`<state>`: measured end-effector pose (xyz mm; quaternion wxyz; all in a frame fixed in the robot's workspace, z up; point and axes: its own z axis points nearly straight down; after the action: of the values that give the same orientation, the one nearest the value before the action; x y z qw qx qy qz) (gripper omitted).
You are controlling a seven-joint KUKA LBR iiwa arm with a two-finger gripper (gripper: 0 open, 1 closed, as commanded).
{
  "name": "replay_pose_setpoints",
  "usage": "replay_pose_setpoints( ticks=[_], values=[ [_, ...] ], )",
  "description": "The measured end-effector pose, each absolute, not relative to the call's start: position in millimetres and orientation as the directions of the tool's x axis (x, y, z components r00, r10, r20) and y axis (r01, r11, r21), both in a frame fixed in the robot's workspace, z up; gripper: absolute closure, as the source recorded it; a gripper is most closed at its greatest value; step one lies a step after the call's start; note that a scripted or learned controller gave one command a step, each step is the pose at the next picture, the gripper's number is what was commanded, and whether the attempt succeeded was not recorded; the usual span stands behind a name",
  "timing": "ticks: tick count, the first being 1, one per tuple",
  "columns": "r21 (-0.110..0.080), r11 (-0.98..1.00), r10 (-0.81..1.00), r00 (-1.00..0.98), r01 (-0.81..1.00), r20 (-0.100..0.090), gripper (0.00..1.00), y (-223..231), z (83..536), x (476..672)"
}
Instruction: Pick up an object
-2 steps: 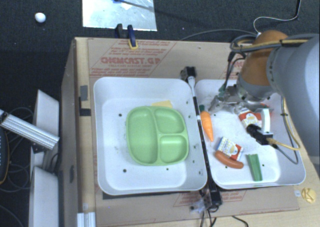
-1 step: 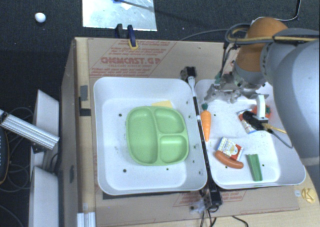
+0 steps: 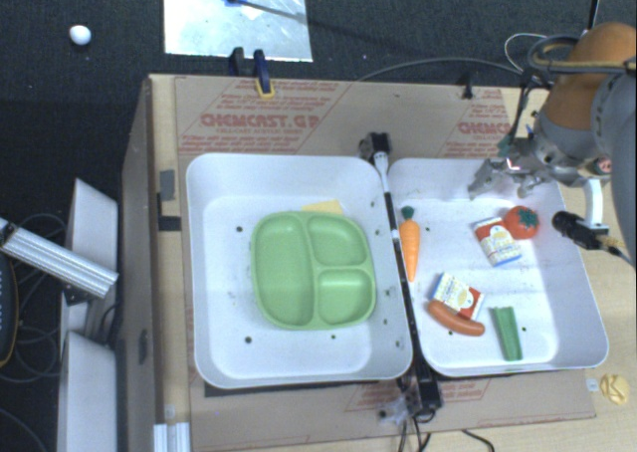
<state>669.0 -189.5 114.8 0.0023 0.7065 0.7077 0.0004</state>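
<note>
The right bin (image 3: pixel 438 181) holds several toy foods: a carrot (image 3: pixel 408 244), a red tomato (image 3: pixel 521 222), a small red-and-white carton (image 3: pixel 497 242), a second small box (image 3: pixel 456 294), a sausage (image 3: pixel 457 319) and a green stick (image 3: pixel 508 333). My gripper (image 3: pixel 508 173) hangs over the bin's far right corner, above and just left of the tomato, with its metal fingers spread open and nothing between them.
The left bin (image 3: pixel 214 191) carries a green divided plate (image 3: pixel 313 269), with a yellow piece (image 3: pixel 323 208) peeking out behind it. A black divider rail (image 3: pixel 390 221) runs between the bins. The arm (image 3: pixel 587 92) looms over the right bin's far right side.
</note>
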Motion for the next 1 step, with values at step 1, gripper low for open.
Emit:
replay_pose_setpoints(
  ticks=[1],
  values=[
    [0.002,0.004,1.000,-0.004,1.000,-0.001,0.00,-171.7,84.7,668.9]
  ],
)
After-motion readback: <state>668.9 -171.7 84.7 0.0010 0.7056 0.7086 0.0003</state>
